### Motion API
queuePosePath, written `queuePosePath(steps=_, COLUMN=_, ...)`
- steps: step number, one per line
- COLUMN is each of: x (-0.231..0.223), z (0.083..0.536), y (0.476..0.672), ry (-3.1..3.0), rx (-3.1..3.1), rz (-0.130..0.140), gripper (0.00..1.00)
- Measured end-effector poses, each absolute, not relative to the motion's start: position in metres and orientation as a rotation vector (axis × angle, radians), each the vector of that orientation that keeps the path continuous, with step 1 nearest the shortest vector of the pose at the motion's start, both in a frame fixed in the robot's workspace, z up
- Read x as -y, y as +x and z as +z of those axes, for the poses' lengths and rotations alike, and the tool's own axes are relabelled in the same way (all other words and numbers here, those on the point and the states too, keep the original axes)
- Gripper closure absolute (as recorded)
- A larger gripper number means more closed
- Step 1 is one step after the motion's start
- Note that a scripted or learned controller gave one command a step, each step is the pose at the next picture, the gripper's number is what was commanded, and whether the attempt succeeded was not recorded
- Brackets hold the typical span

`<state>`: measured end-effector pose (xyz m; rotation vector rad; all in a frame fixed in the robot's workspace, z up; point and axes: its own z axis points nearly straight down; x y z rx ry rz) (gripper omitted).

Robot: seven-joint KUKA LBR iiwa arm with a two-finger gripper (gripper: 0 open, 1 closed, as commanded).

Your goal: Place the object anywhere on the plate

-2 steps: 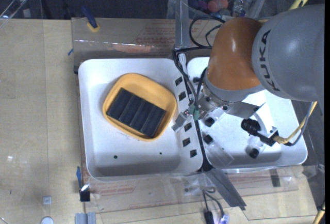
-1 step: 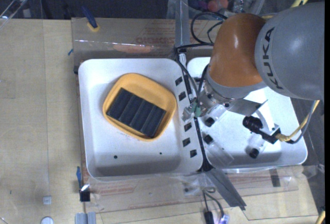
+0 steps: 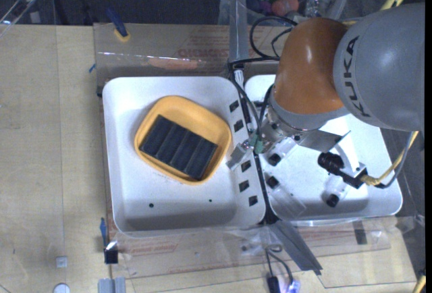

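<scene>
Yellow, squarish plastic plate [image 3: 183, 138] carries a dark ribbed rectangular slab [image 3: 178, 146] squarely on its middle, so the careful course is lifting the gripper [image 3: 260, 144], just right of the plate and its finger state impossible to tell, straight up clear

Yellow plate [image 3: 183, 139] in left bin [image 3: 128, 204], black ridged object [image 3: 179, 146] lying on it. Gripper [image 3: 251, 147] right of plate, over divider between bins; arm [image 3: 358, 69] above right bin [image 3: 378, 200].
</scene>
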<state>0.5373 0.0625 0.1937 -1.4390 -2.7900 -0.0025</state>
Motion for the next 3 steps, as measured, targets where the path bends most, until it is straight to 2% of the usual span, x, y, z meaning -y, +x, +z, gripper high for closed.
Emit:
queuePosePath(steps=1, x=0.0, z=0.184, y=0.559, ry=-1.398, rx=2.817, rz=-0.001, gripper=0.0)
queuePosePath(steps=2, x=0.002, z=0.194, y=0.56, ry=-1.407, rx=2.816, rz=-0.006, gripper=1.0)
queuePosePath(steps=3, x=-0.079, z=0.184, y=0.544, ry=-1.102, rx=2.94, rz=-0.001, gripper=1.0)
